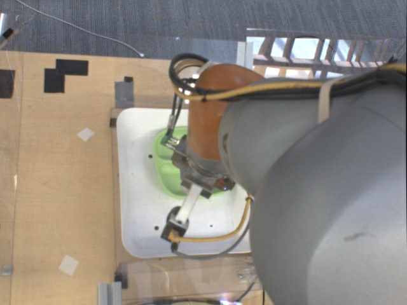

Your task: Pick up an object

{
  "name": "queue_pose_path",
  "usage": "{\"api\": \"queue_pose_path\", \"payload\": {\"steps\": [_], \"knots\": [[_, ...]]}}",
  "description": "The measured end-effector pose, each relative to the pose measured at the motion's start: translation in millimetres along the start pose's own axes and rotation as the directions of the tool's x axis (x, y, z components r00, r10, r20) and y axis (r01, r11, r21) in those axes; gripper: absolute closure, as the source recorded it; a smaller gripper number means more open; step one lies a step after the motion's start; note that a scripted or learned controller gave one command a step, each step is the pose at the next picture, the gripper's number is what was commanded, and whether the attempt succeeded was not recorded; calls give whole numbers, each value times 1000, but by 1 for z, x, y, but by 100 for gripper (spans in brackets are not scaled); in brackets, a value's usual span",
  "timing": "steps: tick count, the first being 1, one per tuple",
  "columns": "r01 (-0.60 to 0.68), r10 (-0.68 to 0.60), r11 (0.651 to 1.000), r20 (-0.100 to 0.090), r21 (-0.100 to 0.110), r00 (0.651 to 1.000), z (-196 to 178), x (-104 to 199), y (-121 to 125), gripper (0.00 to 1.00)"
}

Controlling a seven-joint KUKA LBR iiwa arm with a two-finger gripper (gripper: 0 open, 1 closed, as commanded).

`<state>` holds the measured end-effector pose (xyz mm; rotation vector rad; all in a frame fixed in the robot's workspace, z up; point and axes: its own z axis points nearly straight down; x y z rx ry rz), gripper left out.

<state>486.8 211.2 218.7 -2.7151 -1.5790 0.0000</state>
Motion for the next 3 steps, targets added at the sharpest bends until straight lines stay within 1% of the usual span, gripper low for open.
{"api": "queue_pose_path", "payload": {"steps": [1, 2, 3], "knots": [[420, -420, 908, -1, -3, 908, -35, 21, -12, 100], [535, -535, 845, 1, -1, 845, -26, -25, 15, 100], [868, -868, 497, 2, -5, 497, -48, -50, 30, 100]]}}
